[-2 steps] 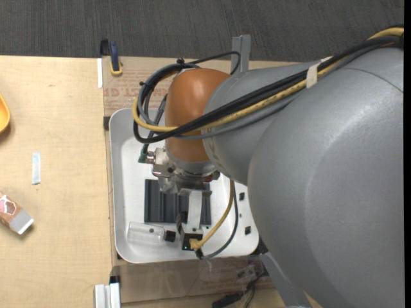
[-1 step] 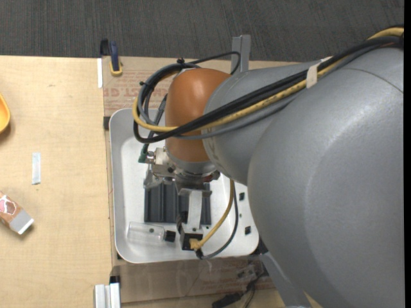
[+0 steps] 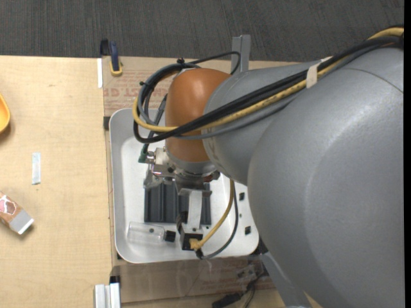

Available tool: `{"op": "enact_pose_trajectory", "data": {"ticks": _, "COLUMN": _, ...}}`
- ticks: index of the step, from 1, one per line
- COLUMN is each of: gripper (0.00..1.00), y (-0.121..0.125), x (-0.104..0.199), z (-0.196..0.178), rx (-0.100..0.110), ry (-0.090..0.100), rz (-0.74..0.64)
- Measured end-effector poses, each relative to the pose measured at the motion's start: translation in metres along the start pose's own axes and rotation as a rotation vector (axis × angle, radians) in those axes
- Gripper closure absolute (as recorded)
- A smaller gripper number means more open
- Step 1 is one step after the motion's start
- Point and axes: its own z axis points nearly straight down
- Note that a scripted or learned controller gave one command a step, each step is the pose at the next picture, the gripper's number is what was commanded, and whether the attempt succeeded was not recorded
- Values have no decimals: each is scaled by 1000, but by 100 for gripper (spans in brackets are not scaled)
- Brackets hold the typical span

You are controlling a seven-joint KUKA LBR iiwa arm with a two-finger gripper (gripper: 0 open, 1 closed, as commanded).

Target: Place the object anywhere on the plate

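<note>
Arm bent down — claw [image 3: 176, 226] lowered.

Dark grey carpet floor [image 3: 192, 11] along the top, pale wooden bench [image 3: 58, 120], even, probably overhead, light

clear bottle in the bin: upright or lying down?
Lying down. The clear bottle rests on its side on the white bin's floor, long axis across the view, beside the gripper.

The arm [image 3: 308, 146] overhangs most of the white bin [image 3: 122, 172]. A clear object [image 3: 144, 233] occupies its near left corner. The bin's left edge strip is unobstructed.
</note>
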Motion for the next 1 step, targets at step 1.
{"op": "enact_pose_trajectory", "data": {"ticks": 1, "gripper": 0, "y": 0, "x": 0, "z": 0, "rx": 0, "ry": 0, "rz": 0}}
